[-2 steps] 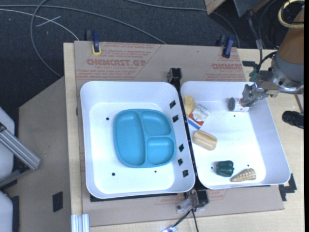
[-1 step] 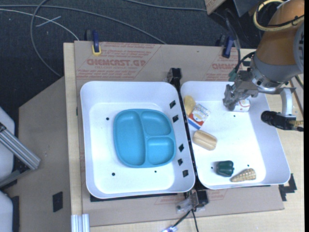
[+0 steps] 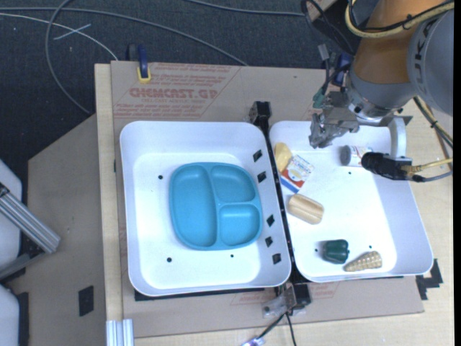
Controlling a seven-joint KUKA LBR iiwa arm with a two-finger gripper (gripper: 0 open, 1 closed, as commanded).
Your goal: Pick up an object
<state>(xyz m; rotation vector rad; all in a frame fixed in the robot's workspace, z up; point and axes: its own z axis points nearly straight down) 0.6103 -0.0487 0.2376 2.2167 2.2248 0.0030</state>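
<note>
gripper (image 3: 325, 137) above the far end of the right bin (image 3: 403, 215), carried by the grey arm with its orange band (image 3: 392, 27); the fingers point down, with nothing visible between them, and whether they are spread or closed cannot be told from this angle. taking the divider (image 3: 277, 193) between the two bins as landmark: a blue sectioned plate (image 3: 215, 205) lies in the left bin (image 3: 137, 193), well apart from the divider. on the right side, touching or just beside the divider, lie a yellow banana-like piece (image 3: 281, 153), a small white packet with red and blue print (image 3: 297, 171) and a tan bread-like roll (image 3: 305, 209). farther from the divider, toward the near rim, rest a dark green pepper-like item (image 3: 334, 250) and a pale ridged cone (image 3: 362, 262), close together. a small grey item (image 3: 346, 154) sits beyond the gripper, away from the divider. judged step: choosing and descending on one object. the packet and yellow piece lie nearest the gripper. a good descent would centre the fingers over one item, aligned across its narrow width, keeping clear of the divider wall so that neither finger catches it. the roll, lying apart from its neighbours, looks the easier target; the flat packet may slip.
</note>
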